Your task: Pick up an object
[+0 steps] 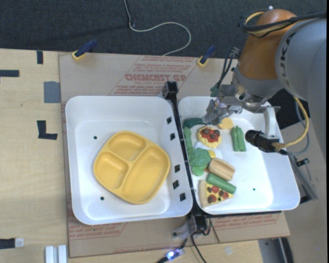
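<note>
My gripper [216, 113] hangs over the far left part of the right bin [274, 193], just above several toy foods. Right below it lie a small round pizza [209, 136] and a dark green piece [192, 123]. A yellow bit [226, 124] sits beside the gripper. A green bean pod [238, 138] lies to the right. Nearer the front are a leafy green [198, 159], a bread roll [221, 169], a green pickle [221, 183] and a pizza slice [213, 194]. Nothing is visibly between the fingers.
The left bin [82, 147] holds a yellow divided plate [132, 166]. A black divider with clips [176, 141] runs between the bins. A black cylinder on the arm [257, 139] hangs over the right bin. A white cable [153, 26] lies behind.
</note>
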{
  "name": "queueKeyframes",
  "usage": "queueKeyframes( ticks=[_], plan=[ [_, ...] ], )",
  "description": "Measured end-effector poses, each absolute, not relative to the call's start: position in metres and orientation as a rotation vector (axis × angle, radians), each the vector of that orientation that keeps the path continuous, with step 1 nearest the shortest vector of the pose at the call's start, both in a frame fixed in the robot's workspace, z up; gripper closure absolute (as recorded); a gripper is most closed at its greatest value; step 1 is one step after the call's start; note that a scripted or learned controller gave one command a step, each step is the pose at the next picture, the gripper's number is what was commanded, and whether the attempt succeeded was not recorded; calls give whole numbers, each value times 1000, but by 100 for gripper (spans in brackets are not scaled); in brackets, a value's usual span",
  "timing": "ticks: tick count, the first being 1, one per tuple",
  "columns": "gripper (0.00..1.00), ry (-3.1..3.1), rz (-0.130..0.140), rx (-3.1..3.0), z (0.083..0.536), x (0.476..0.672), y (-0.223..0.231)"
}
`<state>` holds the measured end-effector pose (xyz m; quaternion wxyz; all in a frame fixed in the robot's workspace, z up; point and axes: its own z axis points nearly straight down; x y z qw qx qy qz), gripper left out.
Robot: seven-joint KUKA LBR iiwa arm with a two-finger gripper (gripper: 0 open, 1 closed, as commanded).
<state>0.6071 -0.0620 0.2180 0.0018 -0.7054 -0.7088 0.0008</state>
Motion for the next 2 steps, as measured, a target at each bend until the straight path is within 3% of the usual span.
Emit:
queueKeyframes(
  ticks=[2],
  plan=[
    [100,-2227,1,-2210,226,548,44]
  ],
)
